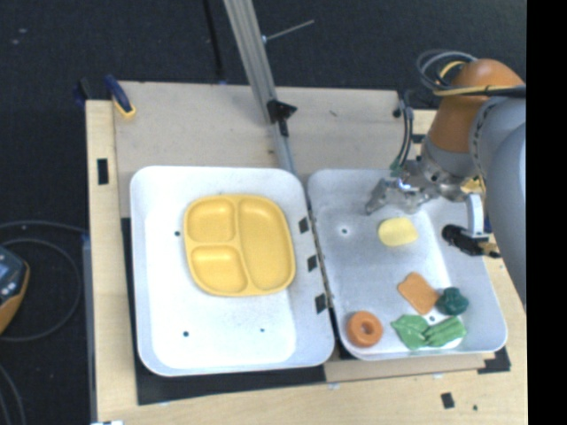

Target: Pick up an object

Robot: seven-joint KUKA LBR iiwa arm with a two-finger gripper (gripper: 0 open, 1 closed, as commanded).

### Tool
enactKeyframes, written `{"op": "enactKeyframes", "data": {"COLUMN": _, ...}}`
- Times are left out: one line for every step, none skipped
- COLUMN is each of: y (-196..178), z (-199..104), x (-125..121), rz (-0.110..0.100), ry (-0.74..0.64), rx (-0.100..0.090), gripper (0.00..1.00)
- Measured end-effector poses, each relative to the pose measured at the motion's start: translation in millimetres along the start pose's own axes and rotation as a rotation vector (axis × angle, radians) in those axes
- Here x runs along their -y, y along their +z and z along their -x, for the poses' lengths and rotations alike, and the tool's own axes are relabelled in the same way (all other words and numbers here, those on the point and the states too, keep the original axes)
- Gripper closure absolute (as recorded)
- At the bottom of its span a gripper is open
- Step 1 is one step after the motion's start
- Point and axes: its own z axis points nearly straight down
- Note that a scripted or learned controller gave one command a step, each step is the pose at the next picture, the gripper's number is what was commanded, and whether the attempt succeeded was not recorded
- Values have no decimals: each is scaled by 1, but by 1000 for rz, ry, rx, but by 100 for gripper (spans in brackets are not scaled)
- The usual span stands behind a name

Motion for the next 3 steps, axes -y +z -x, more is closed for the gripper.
{"op": "enactKeyframes", "data": {"y": -16, "z": 2, "x": -2, "rz": 9, "ry": -2, "rx": 5, "gripper": 100}}
{"op": "enactKeyframes", "data": {"y": -63, "z": 1, "x": -10, "rz": 8, "ry": 1, "rx": 0, "gripper": 100}}
{"op": "enactKeyframes", "data": {"y": -113, "z": -6, "x": -10, "rz": 9, "ry": 0, "rx": 0, "gripper": 100}}
